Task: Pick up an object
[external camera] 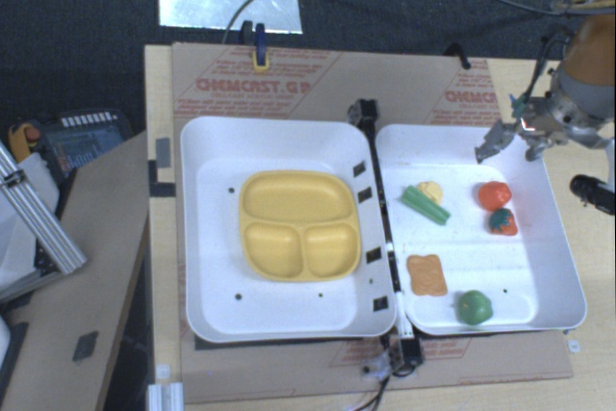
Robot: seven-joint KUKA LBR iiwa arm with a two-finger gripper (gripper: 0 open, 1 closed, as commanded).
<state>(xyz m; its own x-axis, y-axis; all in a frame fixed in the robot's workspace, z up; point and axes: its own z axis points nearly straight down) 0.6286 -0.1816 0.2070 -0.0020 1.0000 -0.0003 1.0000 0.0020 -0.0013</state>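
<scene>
The right bin [462, 141] holds several small objects. A green stick with a yellow piece [425, 202] lies near its middle, and a red tomato [494, 195] sits to the right of it. A red and teal piece [502, 223] rests just below the tomato. An orange flat slice [426, 274] and a green ball [474, 307] lie near the front edge. My gripper [507, 150] hovers over the bin's far right corner, above and behind the tomato. It is open, with nothing between its fingers.
The left bin [207, 207] carries a yellow divided tray [296, 224]. A black hinge strip [375, 207] runs between the bins. Cables cross the bench behind them, and a yellow clamp [260, 48] sits at the board's back edge.
</scene>
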